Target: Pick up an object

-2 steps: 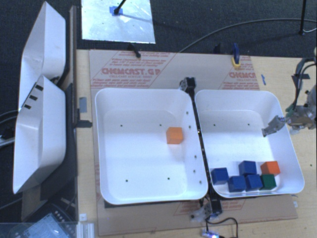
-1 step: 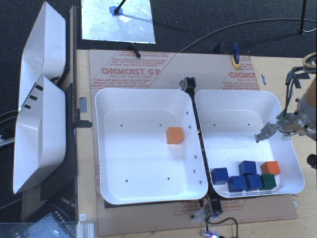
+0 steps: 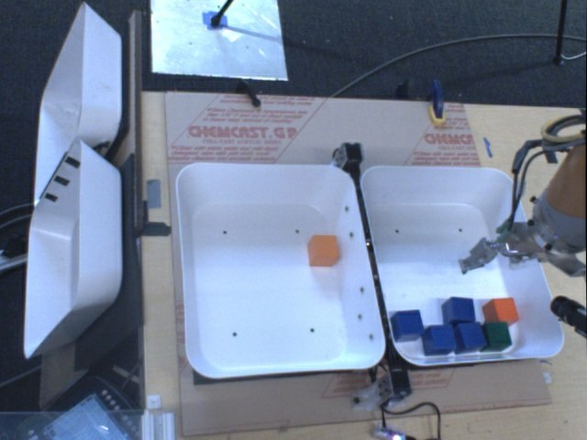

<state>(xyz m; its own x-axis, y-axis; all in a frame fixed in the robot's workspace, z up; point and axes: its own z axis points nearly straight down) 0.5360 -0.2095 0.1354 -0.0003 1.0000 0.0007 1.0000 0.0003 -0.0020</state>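
Six blocks [image 3: 454, 326] lie just below the gripper [image 3: 477, 259], whose open-or-closed state cannot be determined, in the right bin [image 3: 431, 191].

A robotics lab or test cell. A plywood table [image 3: 303, 117] carries a clear acrylic sheet [image 3: 275, 128] with its printed protective film still on, held by a blue clamp [image 3: 437, 104]. Two shallow white bins [image 3: 275, 360] sit side by side on it. Loose cables [image 3: 459, 49] trail over dark carpet [image 3: 413, 7]. Spare white bins [image 3: 78, 191] lean at the table's left edge.
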